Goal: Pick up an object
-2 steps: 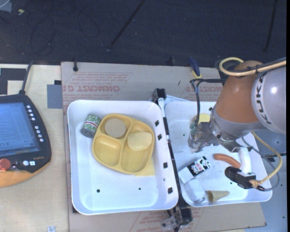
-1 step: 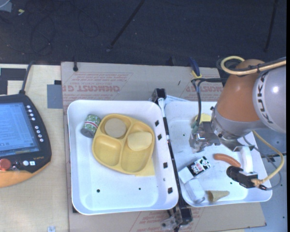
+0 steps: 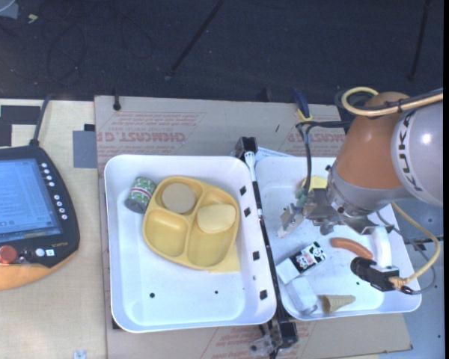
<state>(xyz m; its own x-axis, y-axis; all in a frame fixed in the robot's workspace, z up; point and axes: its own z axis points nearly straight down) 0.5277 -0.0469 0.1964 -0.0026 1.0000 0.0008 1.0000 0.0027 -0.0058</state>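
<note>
Nearest the lens is the grey and orange arm (image 3: pixel 374 155), bent down over the right bin (image 3: pixel 329 277). From the left: one teach pendant (image 3: pixel 22 200) rests on the bench, probably parked clear of the work. One left bin (image 3: pixel 179 305) holds one green-striped roll (image 3: pixel 141 191) touching the rim of one yellow divided plate (image 3: pixel 165 234). Of the plate's three compartments, two hold round pieces, a tan disc (image 3: pixel 178 197) and a pale yellow one (image 3: pixel 215 217). In the right bin, the gripper (image 3: pixel 293 219) hangs low near the dividing wall, seemingly searching for something to take. Whether it is open or closed, I cannot tell, and nothing is visibly held. Candidates lie loose below it: one clear packet (image 3: pixel 298 289), one black-and-white box (image 3: pixel 308 257) closest, one toy ice-cream cone (image 3: pixel 337 302), one toy sausage (image 3: pixel 350 246).
</note>
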